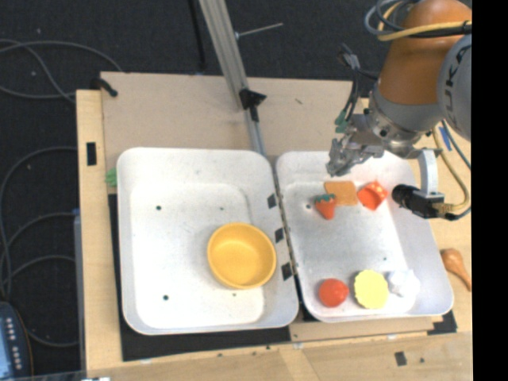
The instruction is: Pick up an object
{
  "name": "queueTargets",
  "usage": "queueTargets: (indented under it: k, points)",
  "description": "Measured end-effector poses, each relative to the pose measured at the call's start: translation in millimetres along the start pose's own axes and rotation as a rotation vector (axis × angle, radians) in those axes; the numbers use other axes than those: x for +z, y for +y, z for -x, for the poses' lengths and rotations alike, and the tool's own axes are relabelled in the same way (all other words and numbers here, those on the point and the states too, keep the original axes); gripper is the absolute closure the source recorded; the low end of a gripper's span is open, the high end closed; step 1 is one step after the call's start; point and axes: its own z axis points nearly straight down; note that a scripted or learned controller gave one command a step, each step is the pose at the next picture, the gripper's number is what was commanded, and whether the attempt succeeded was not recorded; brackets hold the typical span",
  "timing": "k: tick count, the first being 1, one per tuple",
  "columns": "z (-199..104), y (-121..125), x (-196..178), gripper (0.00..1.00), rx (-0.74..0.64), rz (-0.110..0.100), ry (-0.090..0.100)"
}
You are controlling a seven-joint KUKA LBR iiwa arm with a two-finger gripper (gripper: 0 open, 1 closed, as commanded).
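jaws (340, 165): state unreadable, over right bin's (413, 292) far edge
target: orange block (340, 190) just below
advice: descend straight, avoid carrot-like toy (325, 206) touching it

The arm (421, 50) enters from the upper right of the camera view, its broad orange band uppermost and a grey wrist section below it, angled down and to the left. Yellow and grey cables loop over the top of the orange part, and more cable trails off toward the right edge. Beneath the wrist sits a darker cluster of fittings (the detail there is blurred). The gripper (343, 163) hangs at the lower left end of the arm, pointing downward, seen as a small grey mass. The stance of its jaws cannot be made out at this sharpness.
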Motion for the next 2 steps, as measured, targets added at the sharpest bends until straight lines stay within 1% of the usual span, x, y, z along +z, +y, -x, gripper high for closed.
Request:
queueTargets:
  k: [1,2]
  points:
    - [-60.2,-14.4,7.2,1.00,0.000,-0.001,-0.001]
    - [-113.2,-28.6,4.8,1.00,-0.001,-0.001,0.000]
